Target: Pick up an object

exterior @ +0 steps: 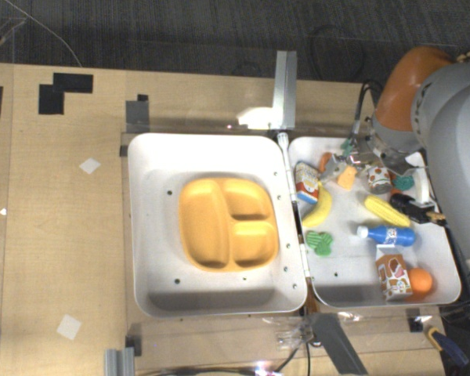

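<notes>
A carton (392, 275) is lying nearest, with the banana (320, 207) sitting at seven o'clock from the gripper (359, 160), whose grip cannot be told.

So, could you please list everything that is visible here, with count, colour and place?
bins: 2, white, side by side on the bench; left bin, right bin
tray: 1, yellow, three compartments, in left bin
banana: 1, yellow, right bin, left part
green toy: 1, right bin, below banana
corn: 1, yellow, right bin, middle
bottle: 1, blue, lying below corn
carton: 1, brown-white, right bin, front
orange ball: 1, beside carton
arm: 1, grey with orange band, over right bin's far corner
</notes>
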